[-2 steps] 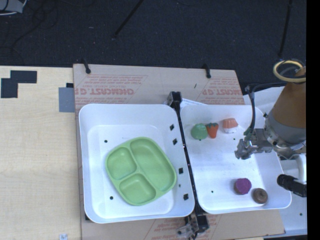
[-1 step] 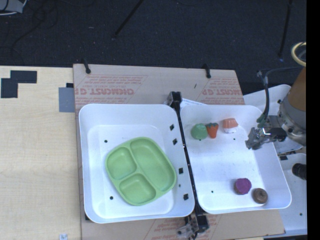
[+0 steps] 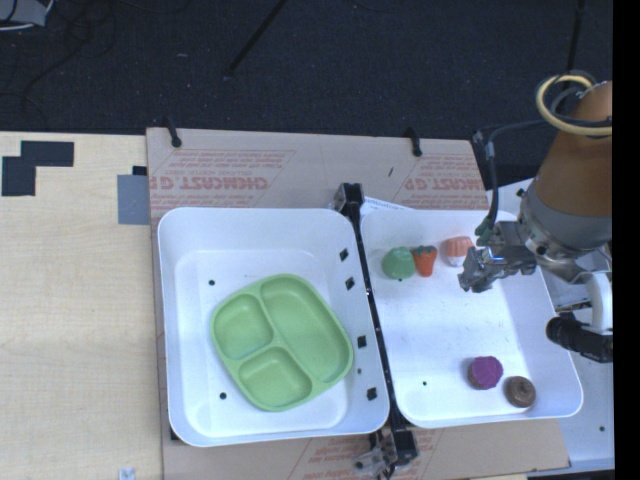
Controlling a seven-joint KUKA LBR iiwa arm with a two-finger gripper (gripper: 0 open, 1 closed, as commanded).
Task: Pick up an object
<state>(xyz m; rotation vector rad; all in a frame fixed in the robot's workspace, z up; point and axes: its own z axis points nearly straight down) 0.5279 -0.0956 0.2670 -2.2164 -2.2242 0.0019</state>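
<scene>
Two bins (image 3: pixel 180 268), arm over the right one.
Green divided plate (image 3: pixel 281 341) lies in the left bin. Gripper (image 3: pixel 478 273) hovers near the right bin's far edge, beside a pale orange object (image 3: pixel 457 247); finger state cannot be told. Green item (image 3: pixel 398 262), purple item (image 3: pixel 485 371), brown piece (image 3: pixel 519 391) lie apart.

A single fixed camera looks down at a slant from above the desk (image 3: pixel 70 298), taking in both white bins (image 3: pixel 185 268) side by side, with the arm (image 3: pixel 575 168) entering from frame right.

A robotics lab; white bins (image 3: pixel 180 268) on cardboard-lined bench (image 3: pixel 70 318); loose cables (image 3: pixel 260 28).
</scene>
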